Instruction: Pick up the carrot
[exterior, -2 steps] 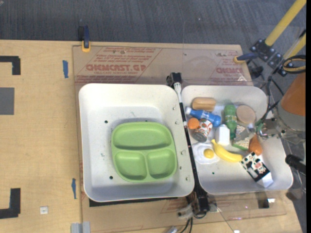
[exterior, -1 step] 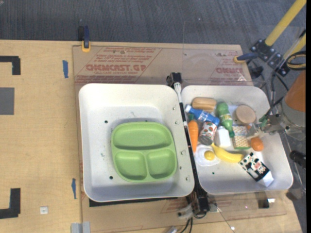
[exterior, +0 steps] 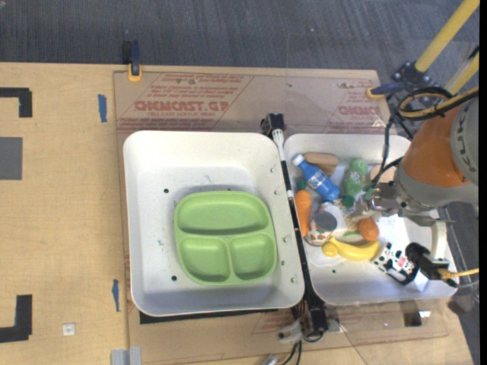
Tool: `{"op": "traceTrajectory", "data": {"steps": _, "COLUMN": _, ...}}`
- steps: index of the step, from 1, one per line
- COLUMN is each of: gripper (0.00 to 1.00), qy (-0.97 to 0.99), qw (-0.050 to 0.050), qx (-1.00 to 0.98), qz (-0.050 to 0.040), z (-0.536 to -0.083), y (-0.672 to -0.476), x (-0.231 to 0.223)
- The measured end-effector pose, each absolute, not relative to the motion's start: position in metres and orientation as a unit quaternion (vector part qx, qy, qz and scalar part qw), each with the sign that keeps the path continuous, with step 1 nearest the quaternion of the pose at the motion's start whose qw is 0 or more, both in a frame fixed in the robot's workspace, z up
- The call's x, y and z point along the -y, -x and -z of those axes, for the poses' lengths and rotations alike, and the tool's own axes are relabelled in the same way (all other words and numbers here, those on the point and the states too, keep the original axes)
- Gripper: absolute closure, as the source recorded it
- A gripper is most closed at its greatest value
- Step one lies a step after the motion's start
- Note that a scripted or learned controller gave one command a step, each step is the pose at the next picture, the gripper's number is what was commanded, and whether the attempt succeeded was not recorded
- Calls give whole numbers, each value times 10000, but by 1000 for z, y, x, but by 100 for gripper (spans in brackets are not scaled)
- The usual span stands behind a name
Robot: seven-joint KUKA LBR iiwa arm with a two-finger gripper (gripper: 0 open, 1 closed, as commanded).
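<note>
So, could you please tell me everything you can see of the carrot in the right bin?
The carrot is a small orange piece, plastic-looking, with a rounded top and a body tapering downward. It lies lengthwise along the left wall of the right bin, just below the blue bottle and beside a grey round object. Its lower end reaches toward the banana. Nothing grips it.

The arm hides the right bin's far corner, perhaps more.
</note>
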State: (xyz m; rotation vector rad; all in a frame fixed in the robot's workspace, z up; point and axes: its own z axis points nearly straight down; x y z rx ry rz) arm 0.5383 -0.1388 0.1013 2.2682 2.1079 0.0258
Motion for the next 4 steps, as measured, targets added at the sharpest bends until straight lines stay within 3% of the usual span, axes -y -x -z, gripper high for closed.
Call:
{"op": "traceTrajectory", "data": {"steps": 1, "gripper": 100, "qy": -8361, "qw": 110, "qx": -5484, "qz": -75, "z": -102, "y": -587, "x": 99}}
{"op": "traceTrajectory", "data": {"steps": 2, "gripper": 100, "qy": -8983, "qw": -5, "qx": -4394, "qz": -44, "z": -231, "y": -607, "x": -12}}
{"op": "traceTrajectory", "data": {"steps": 3, "gripper": 0, "qy": -8996, "qw": -9, "qx": -4367, "qz": 22, "z": -226, "y": -604, "x": -6}}
{"op": "traceTrajectory", "data": {"steps": 4, "gripper": 0, "qy": -8480, "qw": -32, "qx": -5300, "qz": 41, "z": -183, "y": -566, "x": 22}}
